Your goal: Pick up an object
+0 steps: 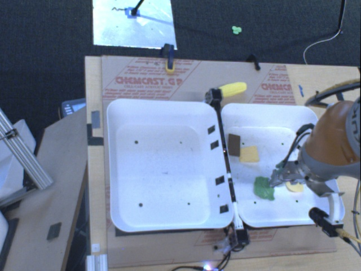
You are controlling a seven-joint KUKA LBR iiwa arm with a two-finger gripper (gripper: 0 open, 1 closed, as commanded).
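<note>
Gripper [280,177] low in the right bin [271,216], dark metal fingers hard to resolve at this size; cannot tell spread or pressed together, nothing visibly pinched. Just left and slightly below the tips: crumpled green lump [263,188], soft and irregular, touching or nearly touching the gripper. Just right of the tips: small pale yellow piece [294,187], rounded, partly hidden under the wrist. Up-left: flat square yellow block [249,154], spongy look, with a dark brown rectangular block [234,144] beside it, further left. Behind the gripper: orange band [335,140], smooth and glossy, over grey wrist. Further left across the divider: left bin [163,168], shallow white moulded plastic, rounded corners. Beyond the bins, above-left: yellow-handled tool [231,89] lying on printed cardboard [152,75].
</note>
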